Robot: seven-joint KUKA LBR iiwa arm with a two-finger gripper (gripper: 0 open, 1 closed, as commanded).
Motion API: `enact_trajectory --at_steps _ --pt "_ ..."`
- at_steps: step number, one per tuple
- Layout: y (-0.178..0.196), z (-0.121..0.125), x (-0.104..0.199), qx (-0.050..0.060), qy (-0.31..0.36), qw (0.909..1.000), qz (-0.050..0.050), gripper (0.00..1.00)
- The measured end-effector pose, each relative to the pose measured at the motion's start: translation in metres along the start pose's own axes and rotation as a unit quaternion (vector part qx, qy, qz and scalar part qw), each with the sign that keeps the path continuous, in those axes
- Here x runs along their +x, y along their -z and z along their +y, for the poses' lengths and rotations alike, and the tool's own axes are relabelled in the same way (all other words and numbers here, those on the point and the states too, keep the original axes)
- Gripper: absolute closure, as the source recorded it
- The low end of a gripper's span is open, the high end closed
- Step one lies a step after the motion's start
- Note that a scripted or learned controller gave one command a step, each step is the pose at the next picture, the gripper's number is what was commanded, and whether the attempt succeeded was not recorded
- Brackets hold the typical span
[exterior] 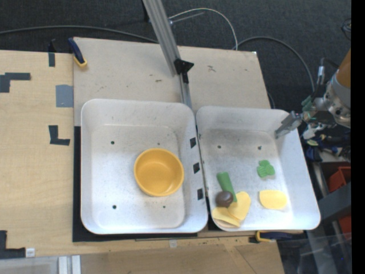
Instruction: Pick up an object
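The right bin (296, 170) holds several small objects. A green stick (225, 181) lies near its front left, with a brown ball (223, 198) at its lower end. The ball rests on a yellow floppy piece (236, 210). A small green block (265, 169) and a yellow oval piece (273, 199) lie further right. In the left bin (97, 153) stands a yellow bowl (159, 172). My gripper (288, 124) hovers over the right bin's far right corner, apart from all the objects and with nothing visibly in it.
A slanted metal pole (162, 24) runs from the top down to the gap between the bins. Cables lie on the dark floor behind. A yellow-handled clamp (77, 53) sits at the bench's far left corner.
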State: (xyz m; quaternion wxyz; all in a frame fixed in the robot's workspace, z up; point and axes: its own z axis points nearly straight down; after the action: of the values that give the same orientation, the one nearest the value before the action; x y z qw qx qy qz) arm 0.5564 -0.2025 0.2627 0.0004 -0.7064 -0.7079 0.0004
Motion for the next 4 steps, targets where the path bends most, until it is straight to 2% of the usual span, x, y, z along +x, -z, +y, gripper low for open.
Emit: enact_trajectory --at_steps 1,2,3,4 --pt "0.0 0.0 0.0 0.0 0.0 1.0 0.0 0.0" --pt "-0.064 -0.005 0.0 0.003 -0.001 1.0 0.001 0.0" --pt "-0.112 -0.012 -0.004 0.003 -0.001 1.0 0.0 0.0" --pt "-0.164 -0.017 0.007 0.003 0.0 1.0 0.001 0.0"
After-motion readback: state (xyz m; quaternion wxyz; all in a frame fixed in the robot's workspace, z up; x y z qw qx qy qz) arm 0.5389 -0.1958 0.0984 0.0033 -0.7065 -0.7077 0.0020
